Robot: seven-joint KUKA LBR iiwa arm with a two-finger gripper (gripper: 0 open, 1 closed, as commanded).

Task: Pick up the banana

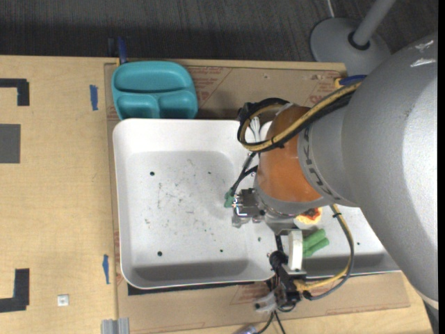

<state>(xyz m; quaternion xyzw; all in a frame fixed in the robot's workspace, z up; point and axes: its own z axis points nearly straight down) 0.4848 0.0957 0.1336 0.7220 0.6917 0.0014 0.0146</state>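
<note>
Cardboard bench top [55,186] beneath white bin [139,256].

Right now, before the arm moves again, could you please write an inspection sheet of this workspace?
Surface: left white bin, bare floor with dark specks and small holes.
Job's things: banana, nothing seen.
Clutter: green piece and a yellow-red item in the right bin, partly hidden by the arm; teal tray behind the bins.
Gripper: hidden under the wrist; state cannot be told.
Cables: black and yellow cables loop around the wrist.
Surroundings: cardboard bench, blue tape marks, grey stand base.
</note>
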